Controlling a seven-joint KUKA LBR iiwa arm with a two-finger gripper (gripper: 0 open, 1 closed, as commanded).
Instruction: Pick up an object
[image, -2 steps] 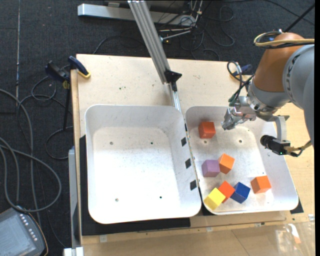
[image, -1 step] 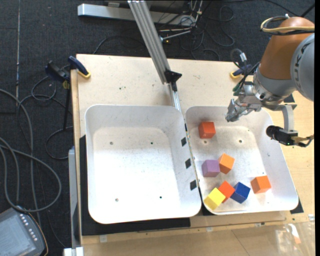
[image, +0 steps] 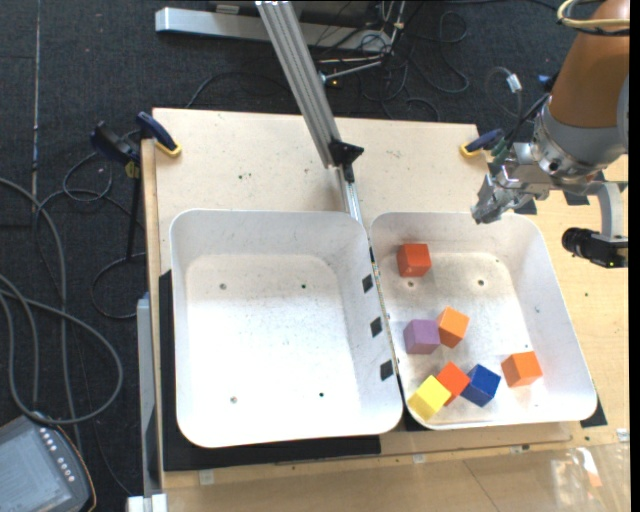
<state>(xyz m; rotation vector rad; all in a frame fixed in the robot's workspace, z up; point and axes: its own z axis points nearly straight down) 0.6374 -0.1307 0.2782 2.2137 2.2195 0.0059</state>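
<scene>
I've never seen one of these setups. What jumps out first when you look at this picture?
Probably the bright blocks clustered in the right bin: a red block alone near the top, then a purple block, a yellow block and a blue block among orange ones lower down. Next, the robot arm at the upper right, its gripper above that bin's far rim.

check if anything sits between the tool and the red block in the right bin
Nothing visible does. The tool hovers over the right bin's far rim, and only bare bin floor lies between it and the red block; the other blocks sit nearer the camera.
</scene>
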